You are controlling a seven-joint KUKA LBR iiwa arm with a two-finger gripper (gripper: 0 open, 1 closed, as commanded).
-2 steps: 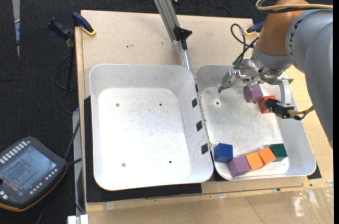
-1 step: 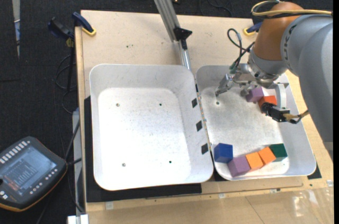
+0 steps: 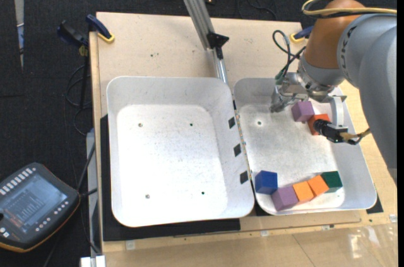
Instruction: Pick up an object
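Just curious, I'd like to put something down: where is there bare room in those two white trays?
The left bin's floor is bare. The right bin is bare mid-floor; blocks crowd its near edge and the end effector.

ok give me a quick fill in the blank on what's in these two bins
1. All the blocks lie in the ____ bin as the camera sees it.
2. In the row along that bin's near edge, the blue block sits beside a ____ block.
3. The orange block lies between the purple block and the ____ block.
4. The block nearest the pincer is ____.

Missing words: right; purple; green; purple
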